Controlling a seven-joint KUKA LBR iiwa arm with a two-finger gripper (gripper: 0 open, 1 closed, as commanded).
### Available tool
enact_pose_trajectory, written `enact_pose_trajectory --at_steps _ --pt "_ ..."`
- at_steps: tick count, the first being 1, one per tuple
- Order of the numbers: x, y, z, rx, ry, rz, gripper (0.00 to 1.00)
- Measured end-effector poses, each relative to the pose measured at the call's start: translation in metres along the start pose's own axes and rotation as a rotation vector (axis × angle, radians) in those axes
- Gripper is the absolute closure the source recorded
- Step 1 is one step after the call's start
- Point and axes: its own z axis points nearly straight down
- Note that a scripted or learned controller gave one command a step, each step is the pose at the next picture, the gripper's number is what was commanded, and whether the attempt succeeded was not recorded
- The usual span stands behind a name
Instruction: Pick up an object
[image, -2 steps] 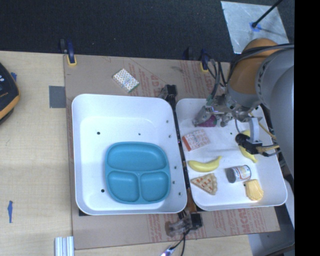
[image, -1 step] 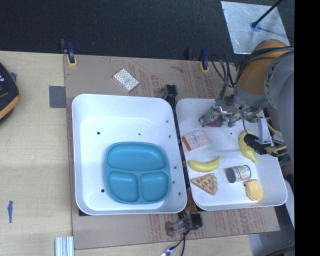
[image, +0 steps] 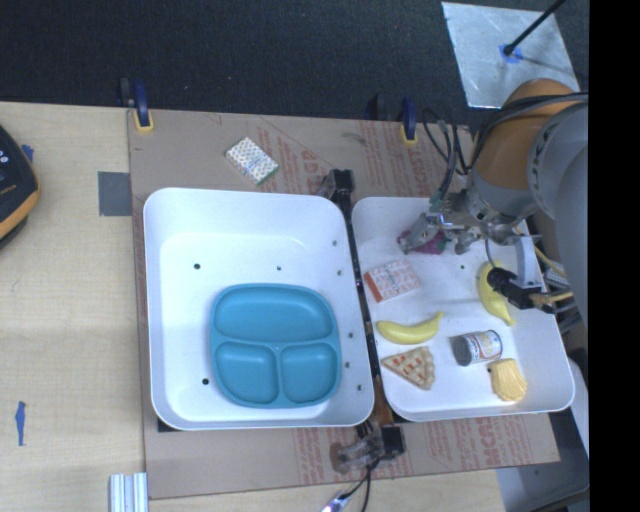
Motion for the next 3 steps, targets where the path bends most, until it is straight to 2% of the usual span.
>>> enact_pose_trajectory --at_steps 1,2,3 --pt "0.002 0.000 0.000 0.002 0.001 0.000 0.00" --pt "-0.043 0.000 0.000 0.000 0.000 0.001 0.00" --pt "0.014 0.000 0.001 0.003 0.001 -0.002 0.00"
